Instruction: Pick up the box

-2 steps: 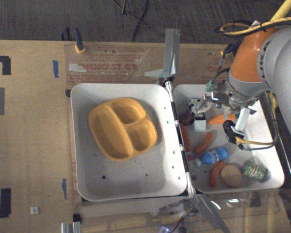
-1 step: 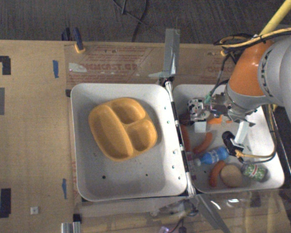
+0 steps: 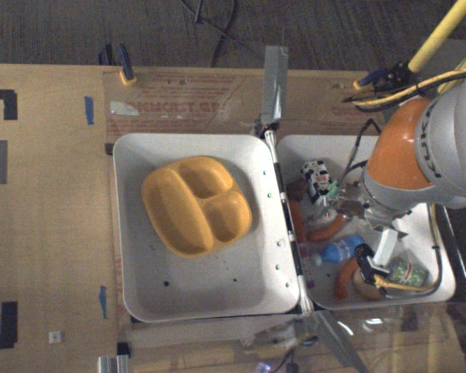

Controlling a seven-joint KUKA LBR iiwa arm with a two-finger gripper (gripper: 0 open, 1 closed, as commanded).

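The box (image 3: 317, 176) is small and white with black and red print. It lies in the upper left part of the right bin (image 3: 443, 286). My gripper (image 3: 343, 204) hangs low over the middle of that bin, just right of and below the box. The grey wrist and orange band hide much of the bin's right half. Nothing is visibly held.
Under and around the gripper lie an orange-red curved thing (image 3: 325, 228), a blue bottle (image 3: 339, 251), a brown-orange item (image 3: 348, 280) and a green can (image 3: 408, 273). The left bin (image 3: 132, 270) holds a yellow divided tray (image 3: 196, 205). The bins' shared rim (image 3: 283, 208) runs close to the box.
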